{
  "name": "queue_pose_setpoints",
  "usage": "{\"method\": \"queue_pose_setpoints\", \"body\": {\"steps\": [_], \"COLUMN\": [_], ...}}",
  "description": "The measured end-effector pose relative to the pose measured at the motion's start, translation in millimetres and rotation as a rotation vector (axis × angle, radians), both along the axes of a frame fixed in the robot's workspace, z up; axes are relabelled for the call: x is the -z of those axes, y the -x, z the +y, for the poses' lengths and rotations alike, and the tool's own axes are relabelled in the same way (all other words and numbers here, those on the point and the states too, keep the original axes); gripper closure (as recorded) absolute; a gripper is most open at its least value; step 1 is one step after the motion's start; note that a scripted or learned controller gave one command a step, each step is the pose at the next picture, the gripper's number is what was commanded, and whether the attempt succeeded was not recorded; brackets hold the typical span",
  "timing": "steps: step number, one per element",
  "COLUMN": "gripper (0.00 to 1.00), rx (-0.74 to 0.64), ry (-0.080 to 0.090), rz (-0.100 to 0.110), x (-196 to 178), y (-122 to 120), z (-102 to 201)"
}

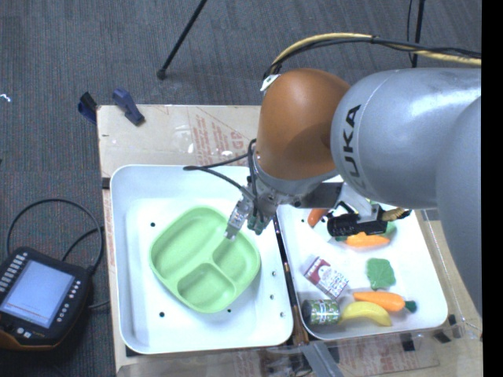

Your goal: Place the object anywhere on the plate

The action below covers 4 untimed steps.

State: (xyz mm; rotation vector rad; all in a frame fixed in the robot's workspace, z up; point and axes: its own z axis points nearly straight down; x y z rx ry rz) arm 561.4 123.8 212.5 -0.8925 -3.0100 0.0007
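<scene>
A light green divided plate [203, 264] lies in the left white bin [134, 203]. My gripper [245, 225] hangs over the plate's far right rim, pointing down from the orange-banded wrist. Its two fingers [235, 223] stand a little apart, open, and I see nothing between them. No loose object lies on the plate. The objects lie in the right bin [428, 258], to the right of the gripper.
The right bin holds a red and white box [325, 277], a green can [321, 312], a banana [366, 313], a carrot [383, 298], a green piece [381, 273] and two orange pieces [368, 241]. The arm's bulk covers that bin's far side.
</scene>
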Motion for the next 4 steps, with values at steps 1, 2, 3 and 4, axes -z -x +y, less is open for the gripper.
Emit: {"method": "queue_pose_setpoints", "body": {"steps": [1, 2, 3, 4], "gripper": [0.00, 0.00, 1.00, 0.00], "rx": [0.001, 0.001, 0.006, 0.007], "ry": [0.000, 0.000, 0.000, 0.000], "rz": [0.000, 0.000, 0.002, 0.002], "x": [0.1, 0.1, -8.2, -8.2], "y": [0.0, 0.0, -1.0, -1.0], "z": [-0.4, -0.4, -1.8, -2.1]}}
